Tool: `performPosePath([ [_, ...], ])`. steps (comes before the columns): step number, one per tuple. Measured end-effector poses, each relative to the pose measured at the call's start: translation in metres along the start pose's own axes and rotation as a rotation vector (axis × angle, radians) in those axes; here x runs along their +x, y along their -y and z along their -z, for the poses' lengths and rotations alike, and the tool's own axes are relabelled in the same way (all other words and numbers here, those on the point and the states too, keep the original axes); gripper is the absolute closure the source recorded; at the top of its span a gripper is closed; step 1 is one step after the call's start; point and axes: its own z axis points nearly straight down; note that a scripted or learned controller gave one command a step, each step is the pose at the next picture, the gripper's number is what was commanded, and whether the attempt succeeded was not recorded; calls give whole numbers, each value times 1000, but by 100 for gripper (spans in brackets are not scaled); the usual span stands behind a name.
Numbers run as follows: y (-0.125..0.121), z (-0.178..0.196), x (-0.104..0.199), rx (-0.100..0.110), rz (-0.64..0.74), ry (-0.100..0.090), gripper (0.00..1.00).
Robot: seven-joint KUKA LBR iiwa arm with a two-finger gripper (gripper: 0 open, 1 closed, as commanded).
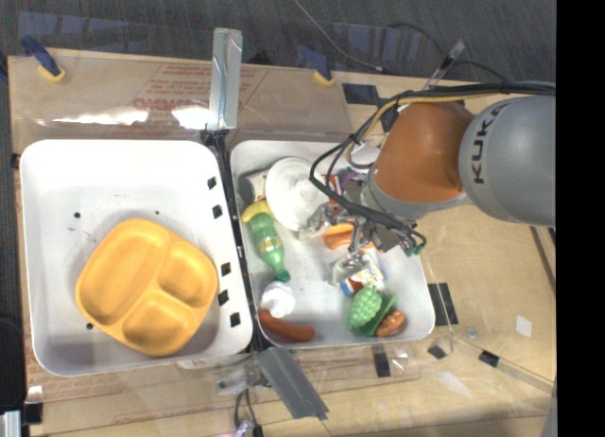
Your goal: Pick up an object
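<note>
the gripper [357, 248] hangs low at the centre of the right bin [423, 305]; finger state cannot be determined. objects lie around it: green bottle [269, 246] at 9 o'clock, green toy [367, 309] at 6 o'clock.

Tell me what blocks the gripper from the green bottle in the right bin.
Nothing visible lies on the green bottle. The gripper hangs to its right in the right bin; a white cup and a yellow piece crowd the bottle's upper end.
</note>
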Motion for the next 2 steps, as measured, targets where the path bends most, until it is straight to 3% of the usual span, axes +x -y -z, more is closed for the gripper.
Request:
performPosePath([
  [1, -1, 11, -2, 1, 4, 2, 100],
  [2, -29, 134, -12, 8, -154, 11, 100],
])
